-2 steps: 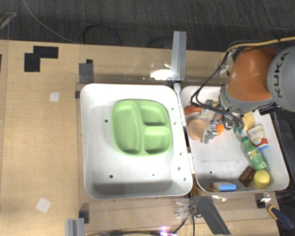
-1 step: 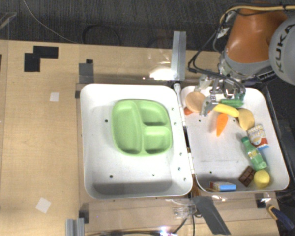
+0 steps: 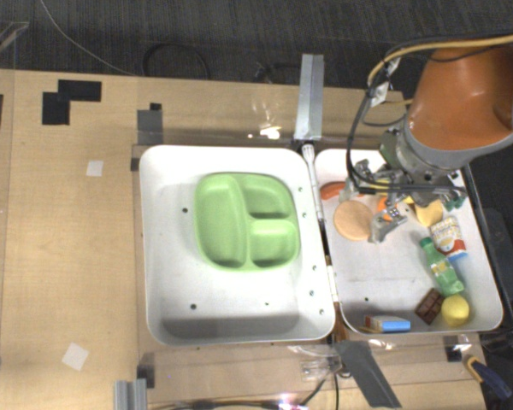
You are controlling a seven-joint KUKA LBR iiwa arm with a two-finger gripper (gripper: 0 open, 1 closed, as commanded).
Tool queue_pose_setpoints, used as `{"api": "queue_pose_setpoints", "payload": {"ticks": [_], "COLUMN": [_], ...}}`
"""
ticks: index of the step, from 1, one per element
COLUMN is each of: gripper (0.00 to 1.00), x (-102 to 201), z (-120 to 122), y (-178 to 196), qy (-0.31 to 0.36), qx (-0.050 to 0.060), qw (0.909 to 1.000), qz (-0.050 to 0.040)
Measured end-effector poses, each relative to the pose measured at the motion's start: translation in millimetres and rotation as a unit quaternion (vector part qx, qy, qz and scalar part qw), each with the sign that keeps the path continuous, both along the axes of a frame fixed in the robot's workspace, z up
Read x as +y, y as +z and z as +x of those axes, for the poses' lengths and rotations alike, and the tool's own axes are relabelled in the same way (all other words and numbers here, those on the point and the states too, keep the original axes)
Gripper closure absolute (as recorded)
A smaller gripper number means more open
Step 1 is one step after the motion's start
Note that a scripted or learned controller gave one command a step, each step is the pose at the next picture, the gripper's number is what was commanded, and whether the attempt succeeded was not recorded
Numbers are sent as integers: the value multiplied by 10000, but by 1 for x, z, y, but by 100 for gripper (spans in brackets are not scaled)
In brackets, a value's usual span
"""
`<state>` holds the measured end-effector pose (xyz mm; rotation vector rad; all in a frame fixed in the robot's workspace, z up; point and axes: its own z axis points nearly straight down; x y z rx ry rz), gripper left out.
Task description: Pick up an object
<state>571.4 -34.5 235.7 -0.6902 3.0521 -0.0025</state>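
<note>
My gripper hangs low over the upper part of the right bin, under the grey and orange arm. Just to its left lies a tan round disc, close to or touching it. A red piece sits above the disc by the bin's left wall. To the right of the gripper a yellow item is partly hidden by the wrist. Nothing shows as held.
Along the right bin's right side lie a green bottle with a white and red label, a brown block and a yellow lemon. A blue and orange marker lies at the front. The left bin holds a green divided plate.
</note>
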Motion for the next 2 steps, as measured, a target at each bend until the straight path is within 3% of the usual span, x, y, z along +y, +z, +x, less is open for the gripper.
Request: {"api": "queue_pose_setpoints", "payload": {"ticks": [1,2], "gripper": [100,100], "x": [-22,-27], "z": [99,68], "y": [45,-26], "qy": [678,700], "qx": [-8,38], "qw": [9977,9975], "qz": [-6,3]}}
